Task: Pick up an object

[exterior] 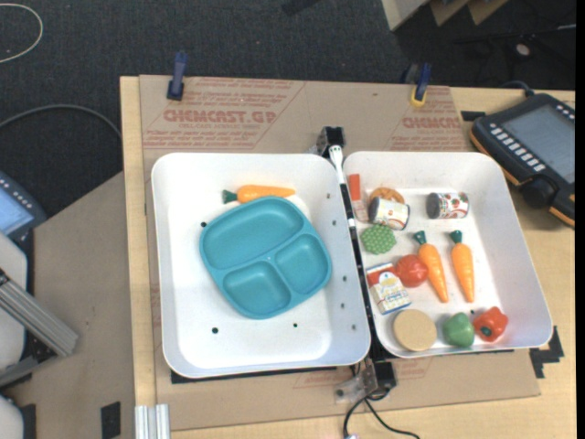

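Note:
The right bin [494, 176] holds several toy foods: two orange carrots [463, 265] lying side by side, a red tomato [411, 271], a green round piece [377, 239], a small can [447, 205], a milk carton [391, 292], a tan disc [415, 329], a green pepper [459, 330] and a red pepper [492, 323]. In the left bin [174, 291] lies a teal divided plate [265, 256], with another carrot [260, 192] just behind it.
Both bins rest on a cardboard sheet [228, 112] held by blue and yellow clamps at the back. A black pendant [535, 144] lies at the right. A metal frame [37, 323] stands at the left edge.

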`<action>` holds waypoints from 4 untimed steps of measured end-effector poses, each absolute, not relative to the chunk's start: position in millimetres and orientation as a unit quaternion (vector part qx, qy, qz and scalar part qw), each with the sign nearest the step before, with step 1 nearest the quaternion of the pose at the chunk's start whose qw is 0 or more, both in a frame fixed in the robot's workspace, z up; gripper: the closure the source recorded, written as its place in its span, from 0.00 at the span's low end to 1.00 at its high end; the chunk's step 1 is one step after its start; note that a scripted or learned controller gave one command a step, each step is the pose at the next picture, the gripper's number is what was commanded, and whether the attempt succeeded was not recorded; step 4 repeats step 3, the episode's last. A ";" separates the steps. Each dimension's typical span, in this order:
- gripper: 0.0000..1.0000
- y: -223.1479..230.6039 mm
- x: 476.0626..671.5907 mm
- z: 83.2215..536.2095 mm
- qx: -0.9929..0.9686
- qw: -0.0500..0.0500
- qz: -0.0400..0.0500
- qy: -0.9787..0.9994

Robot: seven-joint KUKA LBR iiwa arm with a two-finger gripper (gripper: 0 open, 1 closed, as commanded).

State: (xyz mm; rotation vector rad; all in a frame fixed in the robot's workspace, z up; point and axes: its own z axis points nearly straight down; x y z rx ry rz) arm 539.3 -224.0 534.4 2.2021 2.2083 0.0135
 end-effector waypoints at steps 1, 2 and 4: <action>1.00 -223.9 484.3 477.0 0.708 -0.002 -0.001 0.706; 1.00 -223.6 478.6 402.8 0.708 -0.003 -0.002 0.707; 1.00 -211.1 570.4 543.4 0.705 0.010 0.004 0.709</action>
